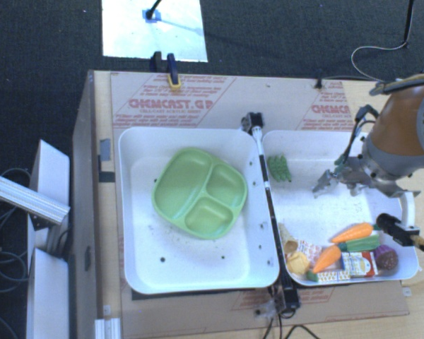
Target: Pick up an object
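Both white bins (198,277) look like smooth moulded plastic, slight sheen on the rims. Green divided plate (200,193) in the left bin: plastic, satin, soft highlights. Toy carrots (352,232) at the right bin's near edge: glossy orange plastic. Bench top (219,101): matt brown board, cardboard-like, red print. Arm (408,122): orange band glossy, casing below it smooth grey. Gripper (327,183): dull grey metal look. Floor: dark, rough, carpet-like.

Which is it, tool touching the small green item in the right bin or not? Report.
Apart. The camera view shows bare white bin floor between the tool and the small green item.
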`<action>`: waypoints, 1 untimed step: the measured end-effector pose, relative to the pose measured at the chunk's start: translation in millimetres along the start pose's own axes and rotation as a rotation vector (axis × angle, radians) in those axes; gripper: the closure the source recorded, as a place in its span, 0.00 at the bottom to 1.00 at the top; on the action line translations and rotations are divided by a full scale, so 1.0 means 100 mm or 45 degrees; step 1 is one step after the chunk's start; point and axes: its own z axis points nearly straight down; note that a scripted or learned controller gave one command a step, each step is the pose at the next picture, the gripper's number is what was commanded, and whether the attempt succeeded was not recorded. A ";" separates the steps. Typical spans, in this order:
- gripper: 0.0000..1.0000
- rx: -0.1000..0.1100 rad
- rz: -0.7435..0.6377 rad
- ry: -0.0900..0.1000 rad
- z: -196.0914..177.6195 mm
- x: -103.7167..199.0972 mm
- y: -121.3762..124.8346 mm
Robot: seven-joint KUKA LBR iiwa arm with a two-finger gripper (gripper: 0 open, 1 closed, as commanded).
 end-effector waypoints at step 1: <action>0.00 0.002 0.001 -0.001 0.52 -0.50 -0.56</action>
